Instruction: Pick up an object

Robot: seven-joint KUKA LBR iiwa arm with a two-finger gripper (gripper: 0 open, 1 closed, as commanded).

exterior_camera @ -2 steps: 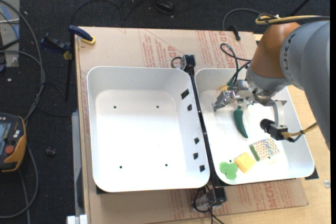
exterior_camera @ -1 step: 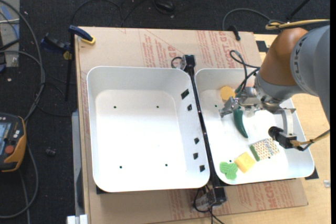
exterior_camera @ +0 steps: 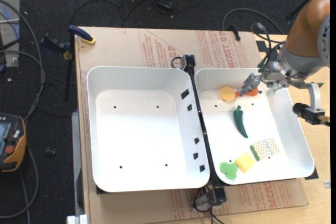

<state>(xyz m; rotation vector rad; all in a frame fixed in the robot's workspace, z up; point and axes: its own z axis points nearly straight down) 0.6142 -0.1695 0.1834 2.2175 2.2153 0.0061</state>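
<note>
Orange object [exterior_camera: 251, 92] sits at the far end of the right bin [exterior_camera: 294, 136], just beside a yellow round piece [exterior_camera: 228, 94]. Gripper [exterior_camera: 251, 84] touching it from above; grip state unreadable. Arm [exterior_camera: 307, 34] slants in from right. Green pepper [exterior_camera: 240, 121] mid-bin. Left bin [exterior_camera: 105, 86] alongside on brown board [exterior_camera: 152, 44].

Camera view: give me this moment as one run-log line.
arm: over right bin far end | gripper: low by orange object, beside yellow round piece | grasp: unconfirmed | others: green pepper, yellow block
</note>
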